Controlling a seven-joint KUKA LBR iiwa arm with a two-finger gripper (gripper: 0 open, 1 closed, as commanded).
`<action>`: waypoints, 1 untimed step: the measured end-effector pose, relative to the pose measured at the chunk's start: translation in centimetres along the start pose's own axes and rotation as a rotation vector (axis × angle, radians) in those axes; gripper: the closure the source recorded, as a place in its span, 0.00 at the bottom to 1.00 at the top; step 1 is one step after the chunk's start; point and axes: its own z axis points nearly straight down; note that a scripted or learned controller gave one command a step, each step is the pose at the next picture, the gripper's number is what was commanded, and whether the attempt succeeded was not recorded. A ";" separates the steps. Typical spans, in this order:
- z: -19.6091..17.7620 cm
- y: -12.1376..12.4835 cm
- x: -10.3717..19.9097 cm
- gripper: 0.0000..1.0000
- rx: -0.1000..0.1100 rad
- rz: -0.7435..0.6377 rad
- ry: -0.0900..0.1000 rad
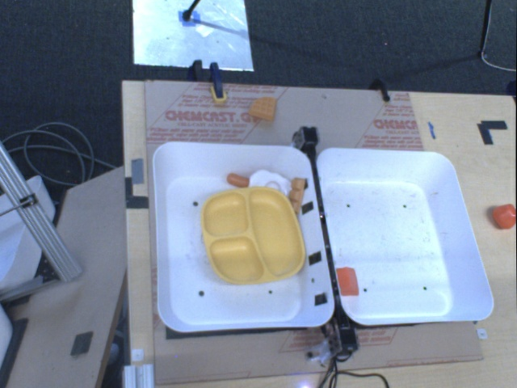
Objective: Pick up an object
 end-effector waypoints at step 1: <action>0.0 0.0 0.0 0.00 0.000 0.000 0.000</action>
